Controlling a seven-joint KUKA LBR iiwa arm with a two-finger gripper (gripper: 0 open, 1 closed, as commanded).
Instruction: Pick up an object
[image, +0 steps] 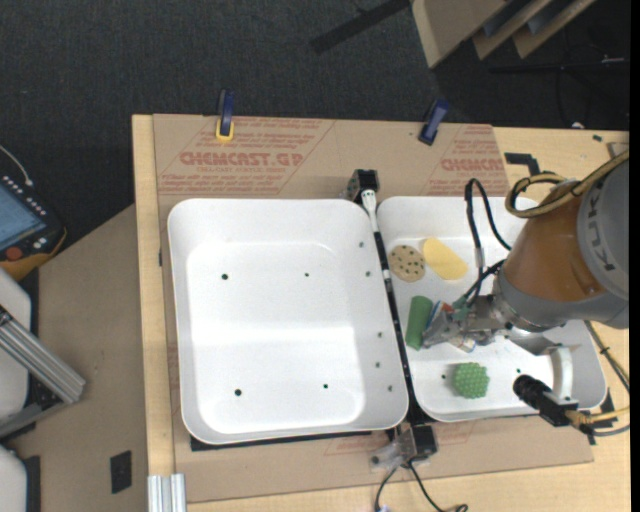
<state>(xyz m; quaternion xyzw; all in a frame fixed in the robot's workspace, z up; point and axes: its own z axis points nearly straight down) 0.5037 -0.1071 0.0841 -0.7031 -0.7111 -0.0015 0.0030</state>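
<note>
The two-finger gripper (440, 325) is lowered into the right white bin (590, 385), beside the upright green cylindrical block (419, 320) at the bin's left wall. The approach step is judged underway. Whether anything is clasped cannot be told; closure and lifting are called for next.
</note>
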